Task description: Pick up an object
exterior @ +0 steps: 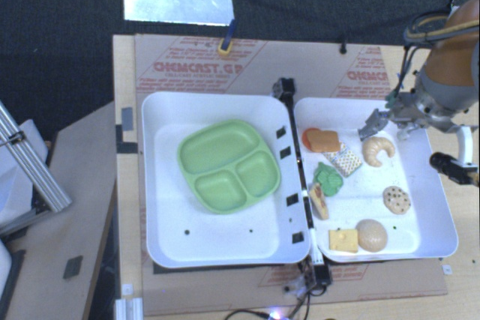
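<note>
Nearest you, a cheese wedge (343,240) and a bun (371,234) lie in the right bin (439,225); the jaws (390,125) hang spread above the croissant (378,151).

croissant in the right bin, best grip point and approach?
Grip the croissant across its thick middle, coming straight down from above. It lies flat in a curve with tapered ends, so the mid-body looks like the widest, firmest hold. It sits apart from the checkered item to its left, and the tool hovers just above it.
</note>
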Robot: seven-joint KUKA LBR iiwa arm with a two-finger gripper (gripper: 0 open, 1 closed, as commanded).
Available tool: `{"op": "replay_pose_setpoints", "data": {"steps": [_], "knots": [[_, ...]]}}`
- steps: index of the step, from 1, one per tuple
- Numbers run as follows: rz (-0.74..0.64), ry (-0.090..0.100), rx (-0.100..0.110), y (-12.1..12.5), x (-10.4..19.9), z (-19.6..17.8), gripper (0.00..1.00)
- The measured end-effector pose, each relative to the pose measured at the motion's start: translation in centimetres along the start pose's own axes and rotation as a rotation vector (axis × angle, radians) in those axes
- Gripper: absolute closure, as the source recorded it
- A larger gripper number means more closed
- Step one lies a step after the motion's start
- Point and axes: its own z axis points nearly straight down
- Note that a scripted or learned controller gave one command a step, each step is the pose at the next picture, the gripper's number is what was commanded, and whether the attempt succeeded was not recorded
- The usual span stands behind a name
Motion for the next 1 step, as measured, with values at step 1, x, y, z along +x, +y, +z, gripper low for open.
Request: {"op": "replay_pose_setpoints", "data": {"steps": [1], "knots": [[0.0,0.0,-0.001,-0.17,-0.67,4.49,0.0]]}}
